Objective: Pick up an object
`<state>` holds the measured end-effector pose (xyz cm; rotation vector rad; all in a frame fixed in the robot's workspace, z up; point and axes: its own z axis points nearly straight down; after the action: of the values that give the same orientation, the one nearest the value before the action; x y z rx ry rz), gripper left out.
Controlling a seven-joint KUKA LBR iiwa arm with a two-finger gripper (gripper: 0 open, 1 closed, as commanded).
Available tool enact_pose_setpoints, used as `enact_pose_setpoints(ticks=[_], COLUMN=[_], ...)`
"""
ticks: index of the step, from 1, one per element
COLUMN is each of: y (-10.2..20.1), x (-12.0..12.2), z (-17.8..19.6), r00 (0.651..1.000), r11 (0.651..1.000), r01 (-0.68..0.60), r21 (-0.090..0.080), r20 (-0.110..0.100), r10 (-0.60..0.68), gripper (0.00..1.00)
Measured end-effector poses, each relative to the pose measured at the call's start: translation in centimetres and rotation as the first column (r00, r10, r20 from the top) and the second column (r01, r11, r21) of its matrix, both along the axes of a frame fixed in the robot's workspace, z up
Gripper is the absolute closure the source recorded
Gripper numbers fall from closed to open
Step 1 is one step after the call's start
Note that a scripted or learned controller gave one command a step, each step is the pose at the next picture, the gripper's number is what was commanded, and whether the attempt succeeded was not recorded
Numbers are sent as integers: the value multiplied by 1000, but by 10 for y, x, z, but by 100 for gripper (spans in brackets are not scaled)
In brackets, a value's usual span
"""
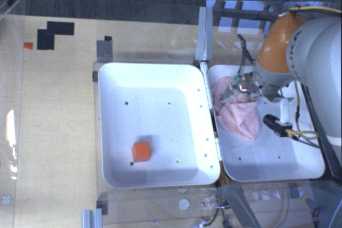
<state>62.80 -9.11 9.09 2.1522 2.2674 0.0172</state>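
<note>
Take as the likely target the crumpled pink cloth (239, 114), heaped in the upper left part of the right white bin (278, 165), close against its left wall. For a sound grab, come straight down onto the thickest fold, not a thin trailing edge. Sink deep enough to gather several layers, close firmly, then lift slowly and look for fabric truly caught before counting anything as held. Keep off the bin wall to avoid snagging there. Cannot tell whether the tool (243, 85) is spread or pressed together, being small and blurred against the fabric, nor whether any cloth is caught. Appears poised at the cloth's upper edge, touching or just above; cannot tell which. From there, find the bulk of the heap toward the near side, so perhaps shift slightly that way before committing. Further out, mind the black fitting with yellow cable (277, 125) just beside the cloth on its right, and the grey arm (315, 56) with its orange band reaching in. Leave aside the small orange block (141, 151) in the left white bin (117, 115), well apart from the tool.
</note>
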Motion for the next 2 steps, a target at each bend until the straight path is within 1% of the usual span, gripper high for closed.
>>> enact_pose_setpoints(ticks=[1, 2], y=[-46, -46], x=[-47, 6], z=[1, -1], r00=[1000, 985], r11=[1000, 985], r01=[-8, -172], r21=[-3, -2], r20=[-2, -6], r10=[8, 172], gripper=[0, 0])
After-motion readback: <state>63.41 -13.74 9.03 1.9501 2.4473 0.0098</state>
